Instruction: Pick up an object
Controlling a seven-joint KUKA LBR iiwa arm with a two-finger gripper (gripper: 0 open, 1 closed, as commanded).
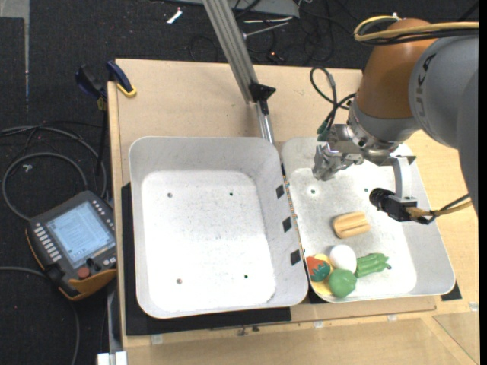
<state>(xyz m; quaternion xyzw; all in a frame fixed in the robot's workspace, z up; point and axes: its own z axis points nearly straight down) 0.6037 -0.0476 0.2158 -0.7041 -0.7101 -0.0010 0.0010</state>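
Observation:
My gripper [326, 166] hangs over the back left part of the right bin [426, 268], with nothing seen in it. In front of it, apart from it, lies a tan bread-shaped block [350, 223]. Nearer the bin's front edge sit a white ball [342, 256], a green lumpy toy [372, 265], a round green piece [342, 283] and a small red and yellow piece [317, 267], all bunched together.
The left bin [144, 204] stands beside the right one, their rims touching. A slanted metal pole [232, 40] ends at the back between the bins. A blue and yellow clamp [114, 78] sits on the bench's back left corner.

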